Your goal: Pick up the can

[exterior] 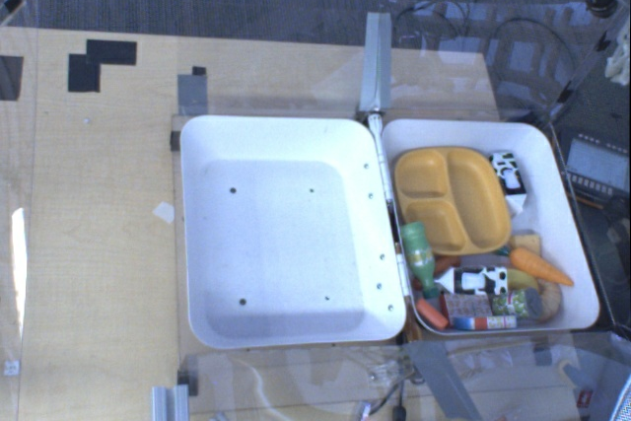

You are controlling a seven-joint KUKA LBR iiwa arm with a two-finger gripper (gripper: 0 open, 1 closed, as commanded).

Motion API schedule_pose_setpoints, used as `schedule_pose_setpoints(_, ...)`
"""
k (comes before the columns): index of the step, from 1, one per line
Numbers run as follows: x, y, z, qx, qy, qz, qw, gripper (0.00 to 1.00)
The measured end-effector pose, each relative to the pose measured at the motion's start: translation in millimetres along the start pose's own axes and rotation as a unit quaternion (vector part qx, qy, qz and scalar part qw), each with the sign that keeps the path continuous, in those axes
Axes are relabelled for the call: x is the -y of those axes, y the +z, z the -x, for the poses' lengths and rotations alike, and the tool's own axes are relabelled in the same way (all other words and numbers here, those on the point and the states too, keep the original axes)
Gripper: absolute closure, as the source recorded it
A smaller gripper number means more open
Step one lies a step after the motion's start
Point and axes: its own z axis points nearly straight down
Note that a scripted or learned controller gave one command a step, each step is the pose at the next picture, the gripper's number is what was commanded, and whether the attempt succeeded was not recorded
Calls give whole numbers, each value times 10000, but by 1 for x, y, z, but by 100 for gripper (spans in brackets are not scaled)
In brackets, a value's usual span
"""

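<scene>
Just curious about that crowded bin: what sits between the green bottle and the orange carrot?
In the camera view, a black-and-white cow-patterned carton lies between the green bottle and the carrot, just below the yellow divided plate.

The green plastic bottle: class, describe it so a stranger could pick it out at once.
Look in the right-hand shallow white bin, the crowded one. Against its left wall, just below the yellow divided plastic plate, is the green plastic bottle. Its neighbours are orange or black-and-white; it alone is green and slim.

Yellow divided plate (454,197), carrot (540,266), green bottle (418,251) in right bin (562,173); left bin (276,232) alongside.
</scene>
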Motion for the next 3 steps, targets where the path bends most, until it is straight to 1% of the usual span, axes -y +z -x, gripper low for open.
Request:
schedule_pose_setpoints(1, 2, -12, -2, -26, -29, 0, 10000, 100)
schedule_pose_setpoints(2, 1, -12, -2, -24, -29, -1, 10000, 0)
schedule_pose_setpoints(3, 2, 147, 12, 17, -169, -8, 9999, 0)
